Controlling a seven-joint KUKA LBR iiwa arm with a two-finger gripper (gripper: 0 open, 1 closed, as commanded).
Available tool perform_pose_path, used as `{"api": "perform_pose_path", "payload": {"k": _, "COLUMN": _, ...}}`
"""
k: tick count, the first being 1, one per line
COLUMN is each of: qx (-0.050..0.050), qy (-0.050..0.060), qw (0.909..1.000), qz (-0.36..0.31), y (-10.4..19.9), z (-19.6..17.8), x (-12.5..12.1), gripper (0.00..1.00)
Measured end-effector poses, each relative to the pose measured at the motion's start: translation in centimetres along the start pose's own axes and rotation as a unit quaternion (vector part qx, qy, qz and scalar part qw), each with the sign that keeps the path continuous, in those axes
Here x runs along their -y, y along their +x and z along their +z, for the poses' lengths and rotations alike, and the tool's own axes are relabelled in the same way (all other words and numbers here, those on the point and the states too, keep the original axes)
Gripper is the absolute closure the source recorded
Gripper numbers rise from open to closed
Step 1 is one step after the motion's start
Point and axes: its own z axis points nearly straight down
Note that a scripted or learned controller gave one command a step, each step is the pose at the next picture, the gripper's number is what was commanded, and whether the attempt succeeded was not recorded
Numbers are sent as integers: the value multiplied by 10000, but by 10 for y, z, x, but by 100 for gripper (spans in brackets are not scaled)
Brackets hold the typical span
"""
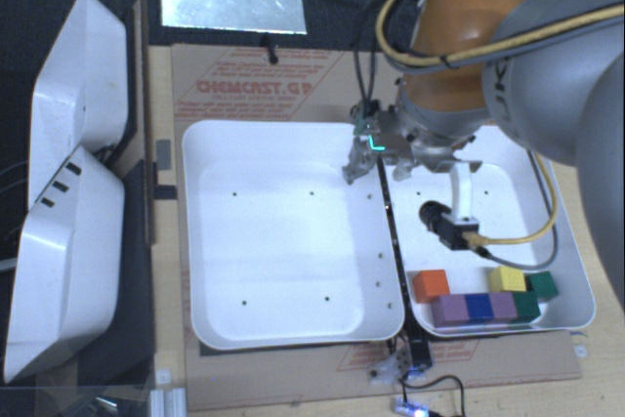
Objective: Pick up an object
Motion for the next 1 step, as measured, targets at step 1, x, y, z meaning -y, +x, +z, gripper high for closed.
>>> {"api": "perform_pose_path", "payload": {"k": 1, "qx": 9, "qy": 25, "qw": 10000, "qz": 19, "y": -47, "z": 60, "x": 12, "gripper": 0}}
